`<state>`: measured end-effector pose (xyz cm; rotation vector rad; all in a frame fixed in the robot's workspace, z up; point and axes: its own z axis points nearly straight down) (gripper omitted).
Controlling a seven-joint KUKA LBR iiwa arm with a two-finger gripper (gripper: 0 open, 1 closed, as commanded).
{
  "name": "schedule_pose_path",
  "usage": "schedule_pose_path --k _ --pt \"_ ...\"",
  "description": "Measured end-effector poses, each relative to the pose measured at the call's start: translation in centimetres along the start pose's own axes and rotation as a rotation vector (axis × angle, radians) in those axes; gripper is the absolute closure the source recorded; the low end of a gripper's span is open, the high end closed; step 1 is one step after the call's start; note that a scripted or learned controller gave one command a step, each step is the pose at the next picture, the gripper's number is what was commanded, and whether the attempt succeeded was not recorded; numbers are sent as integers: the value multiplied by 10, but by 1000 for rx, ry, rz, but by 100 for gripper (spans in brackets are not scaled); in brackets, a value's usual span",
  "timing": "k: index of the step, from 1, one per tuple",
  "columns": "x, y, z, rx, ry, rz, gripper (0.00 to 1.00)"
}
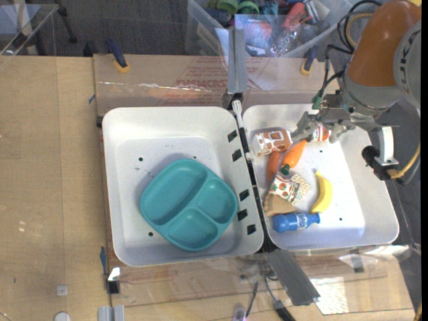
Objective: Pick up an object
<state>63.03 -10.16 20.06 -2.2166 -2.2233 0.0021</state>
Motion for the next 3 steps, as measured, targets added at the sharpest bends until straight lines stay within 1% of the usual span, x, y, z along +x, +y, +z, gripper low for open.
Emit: schedule_pose_path --k 1,2,3 --pt "-15 9 110 -14 -1 38 0" --pt "-17 9 99 -17 -5 40 100" --pt "50 35 0 -2 -1 117 100"
